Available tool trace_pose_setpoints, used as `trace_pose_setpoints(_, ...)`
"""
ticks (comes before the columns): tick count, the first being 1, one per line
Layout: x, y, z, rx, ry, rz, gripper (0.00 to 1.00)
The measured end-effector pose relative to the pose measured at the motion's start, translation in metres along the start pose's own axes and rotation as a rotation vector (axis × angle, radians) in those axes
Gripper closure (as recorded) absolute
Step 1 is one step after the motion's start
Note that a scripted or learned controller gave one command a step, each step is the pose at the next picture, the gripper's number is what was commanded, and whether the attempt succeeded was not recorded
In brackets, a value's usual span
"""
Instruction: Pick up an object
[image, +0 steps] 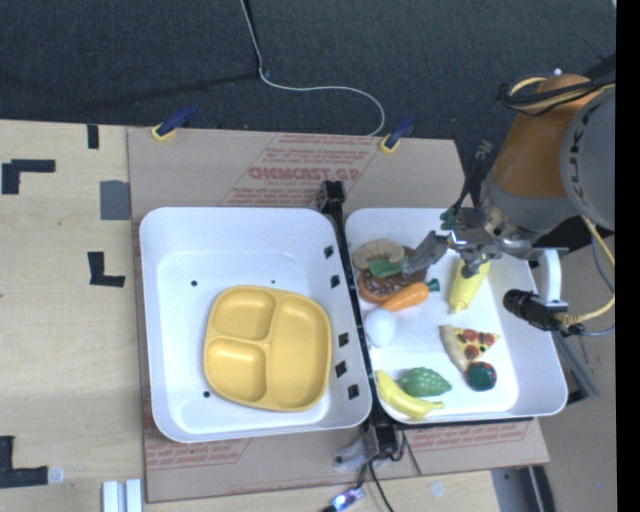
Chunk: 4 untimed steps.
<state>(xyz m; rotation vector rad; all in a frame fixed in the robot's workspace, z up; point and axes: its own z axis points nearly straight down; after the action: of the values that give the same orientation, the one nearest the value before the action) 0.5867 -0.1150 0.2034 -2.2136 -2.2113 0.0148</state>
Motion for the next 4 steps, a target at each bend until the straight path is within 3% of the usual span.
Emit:
trace_pose_setpoints(1, 0.0, 0.003, -0.008, -0.013, -0.002, -0.003, 0.0)
trace_pose_setpoints(3, 0.003, 0.004, 0.12, -0.01, -0.001, -0.003, 0.0)
trace_pose_setpoints(4, 0.003, 0.004, 0.119, -0.015, -0.003, -0.003, 0.0)
